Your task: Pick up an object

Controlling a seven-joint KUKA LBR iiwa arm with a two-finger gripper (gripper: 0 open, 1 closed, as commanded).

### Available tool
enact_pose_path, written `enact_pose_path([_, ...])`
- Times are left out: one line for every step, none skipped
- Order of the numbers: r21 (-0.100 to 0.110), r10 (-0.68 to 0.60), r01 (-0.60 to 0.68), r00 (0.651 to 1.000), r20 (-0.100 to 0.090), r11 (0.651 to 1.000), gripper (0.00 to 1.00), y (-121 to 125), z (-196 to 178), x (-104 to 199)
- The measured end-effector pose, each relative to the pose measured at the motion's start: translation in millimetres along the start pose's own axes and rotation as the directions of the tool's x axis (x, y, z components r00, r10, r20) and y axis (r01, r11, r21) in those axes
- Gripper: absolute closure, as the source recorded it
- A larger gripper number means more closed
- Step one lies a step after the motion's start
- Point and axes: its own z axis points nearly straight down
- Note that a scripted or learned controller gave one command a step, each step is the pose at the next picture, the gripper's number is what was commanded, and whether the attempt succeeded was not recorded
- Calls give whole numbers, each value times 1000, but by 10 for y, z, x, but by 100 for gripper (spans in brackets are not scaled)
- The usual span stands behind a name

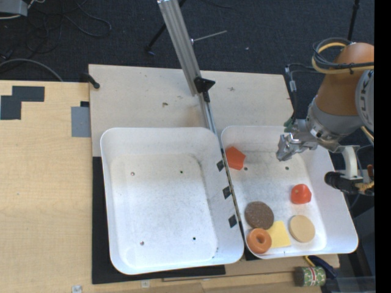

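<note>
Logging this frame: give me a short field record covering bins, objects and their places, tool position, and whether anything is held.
bins: left bin and right bin, side by side
objects in right bin: orange block near the divider; red piece; brown disc; orange ring; yellow piece; tan disc
object grouping: the last four cluster at the near end
tool: tool over the far part of the right bin
held: nothing seen between its fingers
task status: no object picked up yet
</note>
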Motion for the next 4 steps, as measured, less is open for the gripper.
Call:
enact_pose_path([-1,0,0,1000,1,1000,100,71,-616,-44])
enact_pose_path([3,-1,1,1000,-1,1000,100,74,-795,-54])
enact_pose_path([8,-3,3,1000,-3,1000,100,35,-700,359])
enact_pose_path([8,-4,4,1000,-3,1000,100,-16,-738,868])
